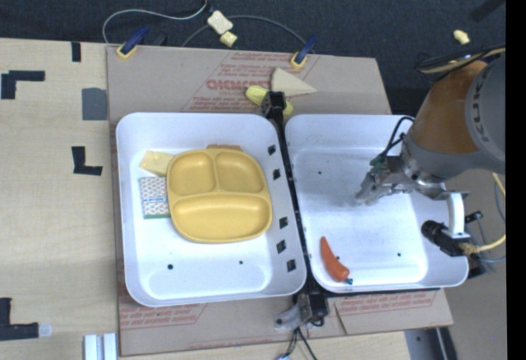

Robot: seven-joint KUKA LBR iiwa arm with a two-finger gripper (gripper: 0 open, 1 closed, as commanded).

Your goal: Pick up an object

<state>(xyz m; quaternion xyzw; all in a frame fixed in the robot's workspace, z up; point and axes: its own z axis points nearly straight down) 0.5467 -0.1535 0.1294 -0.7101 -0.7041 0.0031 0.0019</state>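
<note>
Hovering at centre-right of the right bin (427, 272), the gripper (367, 190) grasps nothing, finger state indiscernible; approach step, next shifting toward the orange carrot (332, 259) at lower centre.

Two white bins (131, 186) on brown cardboard (238, 79) printed in red. Yellow divided plate (219, 194), pale checked packet (153, 196), orange carrot (332, 260). Grey arm (493, 112) with orange band (448, 108).

Grey arm (493, 116), orange band, dark metal tool (367, 190), black cables.
</note>
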